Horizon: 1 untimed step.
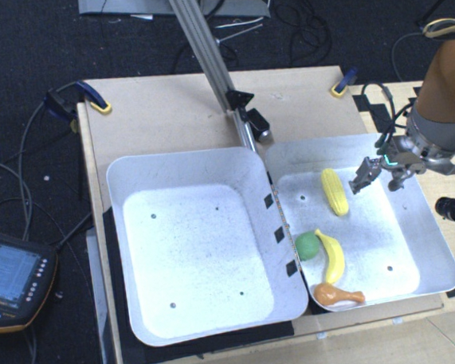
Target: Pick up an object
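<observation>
The right bin (392, 233) holds a yellow corn cob (335, 192) near its back, a banana (332, 257) at the front, a green round fruit (306, 246) against the bin's left wall, and an orange gourd-shaped toy (337, 294) at the front edge. My gripper (379, 175) hovers over the right bin's back right area, to the right of the corn cob. Its fingers (363, 178) are spread apart with nothing between them.
The left bin (193, 244) lies beside the right one. A slanted metal pole (209, 55) rises from the joint between the bins at the back. Clamps (95, 100) sit at the bench's back corners. A handheld pendant (8, 274) lies on the floor at far left.
</observation>
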Each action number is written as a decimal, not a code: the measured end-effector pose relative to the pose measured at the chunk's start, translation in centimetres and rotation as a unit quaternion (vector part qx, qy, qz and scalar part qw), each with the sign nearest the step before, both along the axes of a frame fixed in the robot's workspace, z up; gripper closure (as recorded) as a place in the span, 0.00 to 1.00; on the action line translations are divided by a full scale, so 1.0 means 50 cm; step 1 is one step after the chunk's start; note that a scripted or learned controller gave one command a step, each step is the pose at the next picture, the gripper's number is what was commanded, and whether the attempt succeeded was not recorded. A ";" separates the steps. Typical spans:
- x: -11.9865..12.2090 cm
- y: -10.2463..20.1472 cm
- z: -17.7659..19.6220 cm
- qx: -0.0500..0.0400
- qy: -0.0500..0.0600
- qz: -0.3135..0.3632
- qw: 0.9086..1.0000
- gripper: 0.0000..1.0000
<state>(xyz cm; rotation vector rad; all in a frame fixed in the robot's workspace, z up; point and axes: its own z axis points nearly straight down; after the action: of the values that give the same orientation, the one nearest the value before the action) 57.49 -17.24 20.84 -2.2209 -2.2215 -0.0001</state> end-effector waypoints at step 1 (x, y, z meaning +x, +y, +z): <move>0.000 0.000 0.000 0.000 0.000 0.000 1.000 0.00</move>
<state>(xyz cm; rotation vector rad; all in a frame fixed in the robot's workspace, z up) 57.49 -17.24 20.84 -2.2208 -2.2215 0.0001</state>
